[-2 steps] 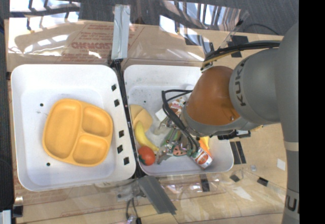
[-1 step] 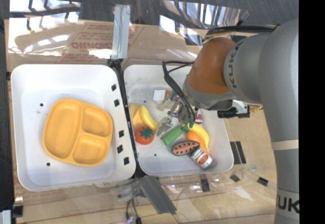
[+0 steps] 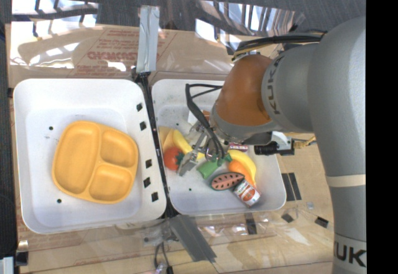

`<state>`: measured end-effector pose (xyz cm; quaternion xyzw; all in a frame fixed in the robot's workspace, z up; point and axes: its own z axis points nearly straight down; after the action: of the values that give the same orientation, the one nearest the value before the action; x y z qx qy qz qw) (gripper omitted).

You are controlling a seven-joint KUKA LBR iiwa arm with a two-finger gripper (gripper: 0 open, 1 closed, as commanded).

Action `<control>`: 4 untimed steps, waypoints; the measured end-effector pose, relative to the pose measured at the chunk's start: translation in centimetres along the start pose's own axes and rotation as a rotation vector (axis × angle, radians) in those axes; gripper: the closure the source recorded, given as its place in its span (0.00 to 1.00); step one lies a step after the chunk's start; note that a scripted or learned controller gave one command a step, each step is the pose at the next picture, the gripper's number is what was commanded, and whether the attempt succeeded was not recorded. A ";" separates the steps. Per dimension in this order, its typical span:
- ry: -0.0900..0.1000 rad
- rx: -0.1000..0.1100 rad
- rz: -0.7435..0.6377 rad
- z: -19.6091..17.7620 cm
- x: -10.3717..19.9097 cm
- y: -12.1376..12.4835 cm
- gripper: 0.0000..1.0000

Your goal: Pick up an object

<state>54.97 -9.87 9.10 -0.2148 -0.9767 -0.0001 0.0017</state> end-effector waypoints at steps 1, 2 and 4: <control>-0.006 0.000 -0.134 -0.2 -2.6 0.0 0.00; -0.007 0.000 -0.144 -1.2 -2.7 0.2 1.00; -0.007 0.001 -0.632 -7.4 -13.5 -5.2 1.00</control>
<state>65.07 -20.26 16.45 0.0994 -0.9950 0.0006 -0.0018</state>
